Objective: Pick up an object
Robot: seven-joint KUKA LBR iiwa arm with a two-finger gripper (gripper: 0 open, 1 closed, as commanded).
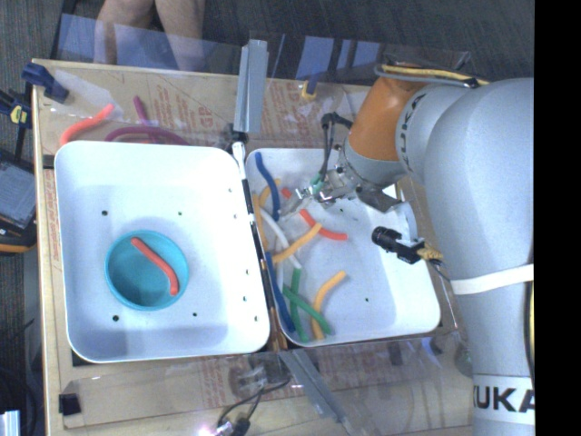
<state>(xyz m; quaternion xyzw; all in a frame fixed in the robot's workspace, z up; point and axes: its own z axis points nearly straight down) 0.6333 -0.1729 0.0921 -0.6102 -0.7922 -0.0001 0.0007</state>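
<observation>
Grey arm (472,180) over right bin (408,312)

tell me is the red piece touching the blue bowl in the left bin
Touching. The camera view shows the red piece lying inside the blue bowl, resting on its floor, in the left bin.

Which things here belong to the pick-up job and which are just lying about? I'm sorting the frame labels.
Part of the job:
- gripper, low in the right bin
- pile of coloured strips in that bin
- orange strip lying apart

Lying about:
- blue bowl with a red strip, in the left bin
- pink and orange strips on the bench behind
</observation>
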